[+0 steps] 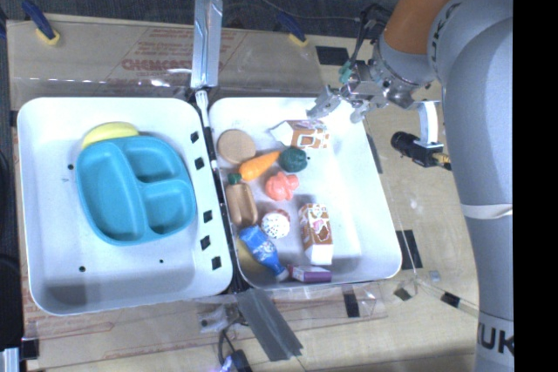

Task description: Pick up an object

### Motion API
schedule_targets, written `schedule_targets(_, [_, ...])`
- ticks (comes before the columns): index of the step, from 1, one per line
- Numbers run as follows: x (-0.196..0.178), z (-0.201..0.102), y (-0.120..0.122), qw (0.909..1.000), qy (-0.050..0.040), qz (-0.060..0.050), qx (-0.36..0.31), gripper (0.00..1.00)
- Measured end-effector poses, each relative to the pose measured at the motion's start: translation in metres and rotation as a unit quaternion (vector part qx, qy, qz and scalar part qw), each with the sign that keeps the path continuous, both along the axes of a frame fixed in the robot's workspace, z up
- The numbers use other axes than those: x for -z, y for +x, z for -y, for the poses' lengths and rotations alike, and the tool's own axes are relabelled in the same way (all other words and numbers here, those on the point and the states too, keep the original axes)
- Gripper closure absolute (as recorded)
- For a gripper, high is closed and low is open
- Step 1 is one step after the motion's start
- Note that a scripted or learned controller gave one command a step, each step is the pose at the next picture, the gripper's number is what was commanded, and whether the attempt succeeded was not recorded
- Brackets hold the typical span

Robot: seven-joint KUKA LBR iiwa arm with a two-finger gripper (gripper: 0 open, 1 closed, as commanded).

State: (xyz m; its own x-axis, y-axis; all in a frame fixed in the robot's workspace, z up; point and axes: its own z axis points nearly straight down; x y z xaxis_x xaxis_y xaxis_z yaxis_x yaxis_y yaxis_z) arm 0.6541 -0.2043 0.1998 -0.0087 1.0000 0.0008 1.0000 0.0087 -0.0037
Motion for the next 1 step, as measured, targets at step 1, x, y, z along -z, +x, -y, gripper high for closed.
schedule_targets(1, [0.1024,-0.0146,-0.0152,0.9998,-0.0014,0.004,0.021,0.0])
